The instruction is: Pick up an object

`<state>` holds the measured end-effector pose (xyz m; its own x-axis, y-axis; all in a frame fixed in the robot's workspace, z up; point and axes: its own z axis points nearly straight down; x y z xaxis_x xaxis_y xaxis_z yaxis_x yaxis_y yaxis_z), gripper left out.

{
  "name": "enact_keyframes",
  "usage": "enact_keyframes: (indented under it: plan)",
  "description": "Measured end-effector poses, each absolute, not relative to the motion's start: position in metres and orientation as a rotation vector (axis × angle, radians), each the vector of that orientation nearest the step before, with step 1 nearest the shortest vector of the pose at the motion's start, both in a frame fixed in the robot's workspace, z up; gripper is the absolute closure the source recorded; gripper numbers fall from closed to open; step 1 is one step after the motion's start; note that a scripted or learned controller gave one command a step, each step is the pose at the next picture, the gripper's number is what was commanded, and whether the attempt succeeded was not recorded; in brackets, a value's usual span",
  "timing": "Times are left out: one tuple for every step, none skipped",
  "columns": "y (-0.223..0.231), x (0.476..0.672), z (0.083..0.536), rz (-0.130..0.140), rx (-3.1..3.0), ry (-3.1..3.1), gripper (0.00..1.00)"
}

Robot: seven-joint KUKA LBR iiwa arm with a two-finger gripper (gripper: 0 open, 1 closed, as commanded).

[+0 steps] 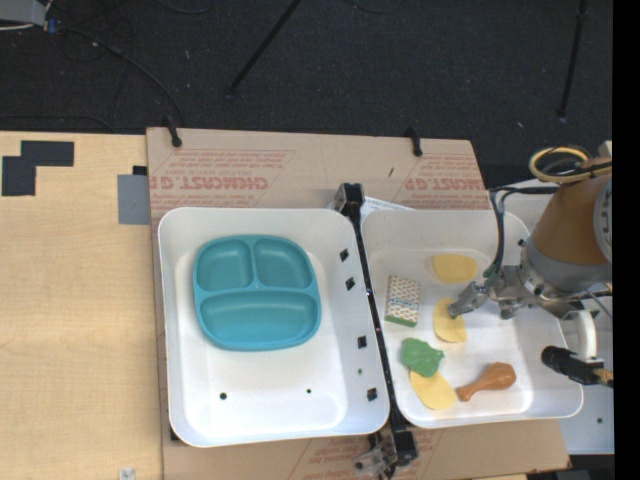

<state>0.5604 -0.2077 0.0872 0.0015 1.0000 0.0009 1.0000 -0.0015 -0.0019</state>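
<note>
Camera view, right bin [510,230]: the hand [462,308] reaches in from three o'clock, its fingers slightly parted and gripping nothing, the tips just above the upper edge of a yellow slice [449,323] lying at its six o'clock. Other contents, placed from the hand: yellow oval piece [455,267] at twelve o'clock, patterned green-white block [403,300] at nine o'clock, green leafy toy [422,356] at seven o'clock, second yellow piece [433,391] below that, brown drumstick [487,380] at five o'clock. Left bin [190,388] on the counter [70,318]: teal divided plate [256,294], well apart at nine o'clock.
</note>
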Motion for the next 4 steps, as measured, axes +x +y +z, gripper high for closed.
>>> enact_keyframes:
  plan:
    - [-0.209, 0.561, 0.099, 0.001, -2.223, -2.218, 1.0]
    - [-0.202, 0.56, 0.143, 0.0, -2.219, -2.223, 1.0]
    - [-0.206, 0.564, 0.205, -0.002, -2.221, -2.226, 1.0]
    - [-0.203, 0.57, 0.25, -0.002, -2.22, -2.226, 1.0]
